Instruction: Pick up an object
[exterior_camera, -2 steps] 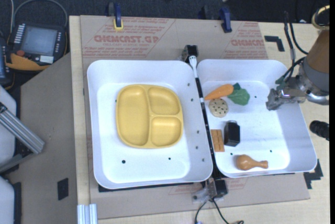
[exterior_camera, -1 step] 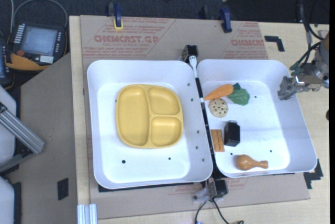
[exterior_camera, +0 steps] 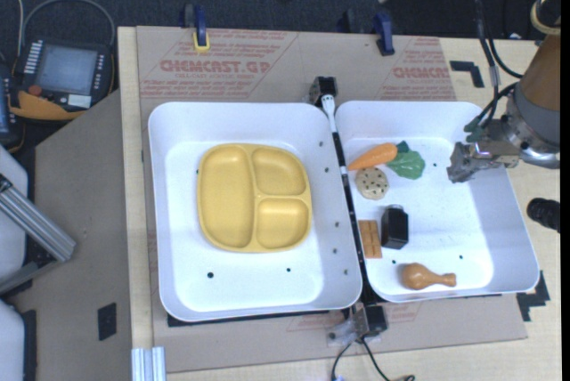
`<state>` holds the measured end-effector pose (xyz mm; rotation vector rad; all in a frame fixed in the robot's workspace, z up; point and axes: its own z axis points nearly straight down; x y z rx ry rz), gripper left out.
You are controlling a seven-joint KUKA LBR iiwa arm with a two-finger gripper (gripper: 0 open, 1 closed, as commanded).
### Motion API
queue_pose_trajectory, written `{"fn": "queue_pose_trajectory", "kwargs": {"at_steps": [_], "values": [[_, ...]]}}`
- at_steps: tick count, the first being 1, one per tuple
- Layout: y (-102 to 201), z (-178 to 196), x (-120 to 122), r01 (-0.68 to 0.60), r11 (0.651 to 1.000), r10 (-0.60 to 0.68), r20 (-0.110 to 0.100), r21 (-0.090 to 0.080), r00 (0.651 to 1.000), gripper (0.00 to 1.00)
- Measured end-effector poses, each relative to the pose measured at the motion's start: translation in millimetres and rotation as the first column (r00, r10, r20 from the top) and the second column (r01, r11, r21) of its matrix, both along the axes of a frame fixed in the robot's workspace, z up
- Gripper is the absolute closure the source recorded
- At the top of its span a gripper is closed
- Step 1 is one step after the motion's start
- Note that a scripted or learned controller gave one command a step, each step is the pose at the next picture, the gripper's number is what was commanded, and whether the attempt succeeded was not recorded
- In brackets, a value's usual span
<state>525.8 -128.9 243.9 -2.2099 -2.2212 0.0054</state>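
The right bin (exterior_camera: 499,219) holds an orange carrot with a green top (exterior_camera: 385,157), a round speckled cookie (exterior_camera: 371,183), a black block (exterior_camera: 394,227), a small brown wafer (exterior_camera: 369,239) and a tan drumstick (exterior_camera: 426,278). My gripper (exterior_camera: 465,164) hangs over the right bin's upper right part, to the right of the carrot's green top and apart from it. Nothing shows between its fingers. The arm comes in from the right edge.
The left bin (exterior_camera: 178,148) carries a yellow plate with three compartments (exterior_camera: 254,197). A black divider clip (exterior_camera: 323,90) sits between the bins at the back. Blue clamps (exterior_camera: 199,21) hold the cardboard base. Cables hang at the right rear.
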Motion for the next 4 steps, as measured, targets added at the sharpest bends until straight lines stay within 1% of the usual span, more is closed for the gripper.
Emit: {"fn": "queue_pose_trajectory", "kwargs": {"at_steps": [1, 2, 3, 4], "values": [[63.2, -6.8, -9.8, -0.002, 1.000, 0.002, -0.001, 0.001, 1.000, 1.00], [109.8, -5.0, -19.4, -0.001, 1.000, 0.001, 0.000, -0.001, 1.000, 1.00], [154.6, -19.8, -25.7, -0.001, 1.000, 0.001, -0.002, -0.002, 1.000, 1.00], [207.0, -33.3, -36.8, -0.002, 1.000, 0.002, -0.003, -0.002, 1.000, 1.00]]}}
